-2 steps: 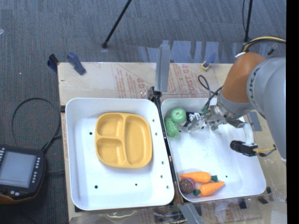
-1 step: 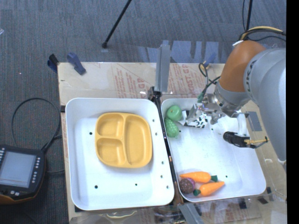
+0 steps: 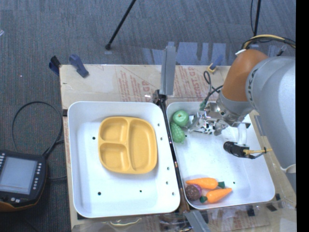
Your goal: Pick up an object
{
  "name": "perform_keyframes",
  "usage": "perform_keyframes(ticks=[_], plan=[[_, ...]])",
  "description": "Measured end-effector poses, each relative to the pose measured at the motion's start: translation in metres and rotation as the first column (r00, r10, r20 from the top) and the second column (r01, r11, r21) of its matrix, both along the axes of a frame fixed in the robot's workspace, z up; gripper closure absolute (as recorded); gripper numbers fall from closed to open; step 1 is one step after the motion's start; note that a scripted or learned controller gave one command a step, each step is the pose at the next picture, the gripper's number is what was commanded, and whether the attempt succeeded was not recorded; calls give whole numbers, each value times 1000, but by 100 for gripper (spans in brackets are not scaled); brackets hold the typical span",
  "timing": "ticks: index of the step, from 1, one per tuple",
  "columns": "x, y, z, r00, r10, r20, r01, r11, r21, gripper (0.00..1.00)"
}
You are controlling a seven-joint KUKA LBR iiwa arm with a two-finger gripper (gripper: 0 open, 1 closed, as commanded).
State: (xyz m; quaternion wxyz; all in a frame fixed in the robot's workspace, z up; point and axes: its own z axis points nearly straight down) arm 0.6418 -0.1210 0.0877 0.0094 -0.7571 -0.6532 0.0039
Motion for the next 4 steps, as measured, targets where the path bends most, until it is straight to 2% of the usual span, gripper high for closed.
perform_keyframes(ticks=[1,2,3,4], plan=[[-1,0,7,1000,5,-7,-5,1000,-1,100],[-1,0,7,1000,6,-7,-6,1000,-1,0],[1,-5,53,985,-170,15,170,985,-9,0],[2,27,67,1000,-23,15,24,1000,-8,0]])
